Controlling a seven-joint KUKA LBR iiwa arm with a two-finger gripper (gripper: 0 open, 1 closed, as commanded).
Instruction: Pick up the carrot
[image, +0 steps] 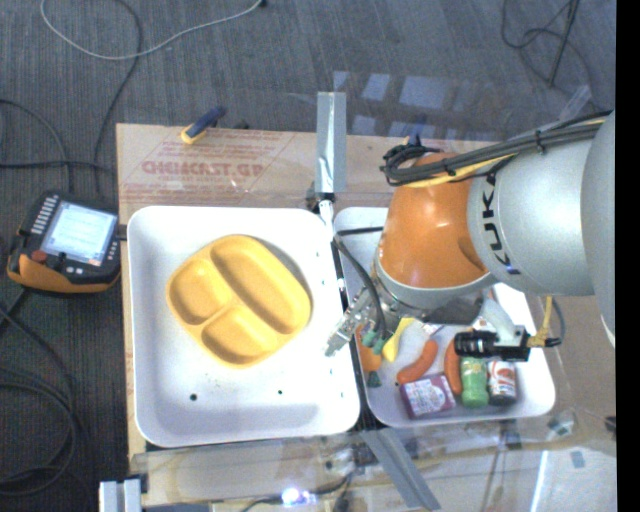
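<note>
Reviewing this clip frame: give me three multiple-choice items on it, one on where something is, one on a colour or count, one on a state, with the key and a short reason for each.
1. Where does the yellow plate lie?
A. In the left bin
B. In the right bin
C. On the floor

2. How many compartments does the yellow plate have?
A. One
B. Three
C. Five

3. How does the handheld controller's screen look?
A. Cracked
B. Covered by a cloth
C. Lit

Key: 1 A, the plate rests on the floor of the left bin, while the food items crowd the right bin under the arm. 2 B, raised ridges split it into three wells. 3 C, the screen glows pale on the controller left of the bench.
</note>
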